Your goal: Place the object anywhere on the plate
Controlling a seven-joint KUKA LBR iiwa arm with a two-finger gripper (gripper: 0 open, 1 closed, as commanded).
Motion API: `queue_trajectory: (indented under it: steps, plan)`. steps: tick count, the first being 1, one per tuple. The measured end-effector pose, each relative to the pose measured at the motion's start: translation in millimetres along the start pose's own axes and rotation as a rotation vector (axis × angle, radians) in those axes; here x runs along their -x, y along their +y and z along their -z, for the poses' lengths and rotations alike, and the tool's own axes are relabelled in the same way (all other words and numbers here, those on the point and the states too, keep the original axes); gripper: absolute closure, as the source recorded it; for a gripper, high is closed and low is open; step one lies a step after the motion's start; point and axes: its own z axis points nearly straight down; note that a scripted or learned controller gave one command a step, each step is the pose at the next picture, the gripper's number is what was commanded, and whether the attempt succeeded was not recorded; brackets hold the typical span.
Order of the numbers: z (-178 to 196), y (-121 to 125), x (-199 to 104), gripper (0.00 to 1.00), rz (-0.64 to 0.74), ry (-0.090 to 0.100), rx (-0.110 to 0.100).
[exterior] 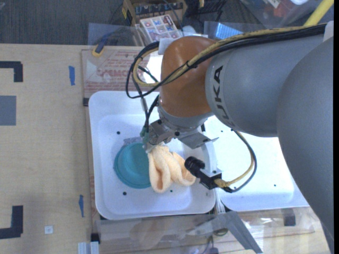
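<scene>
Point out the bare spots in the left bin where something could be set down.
Bare floor of the left bin lies along its far-left side, above the teal plate, and along the near rim below the plate. It is crowded at centre-right, where the yellow cloth overlaps the plate's edge under the arm's wrist.

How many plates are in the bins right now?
1: a teal plate in the left bin, partly under the yellow cloth. The arm covers much of the right bin, so more may be hidden.

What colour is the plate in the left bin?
Teal; the plate shows in the camera view, partly under a yellow cloth.
</scene>
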Motion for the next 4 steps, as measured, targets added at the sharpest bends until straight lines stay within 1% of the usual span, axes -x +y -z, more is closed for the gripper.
queue_trajectory:
  steps: [1,2,3,4]
  plan:
    - [0,0,1,0.00,-0.001,0.000,0.001]
    - [-52,-19,-3,0.00,-0.163,0.000,0.000]
    - [-43,-18,-2,1.00,-0.167,-0.001,0.004]
    - [-30,3,61,1.00,-0.018,-0.003,0.007]
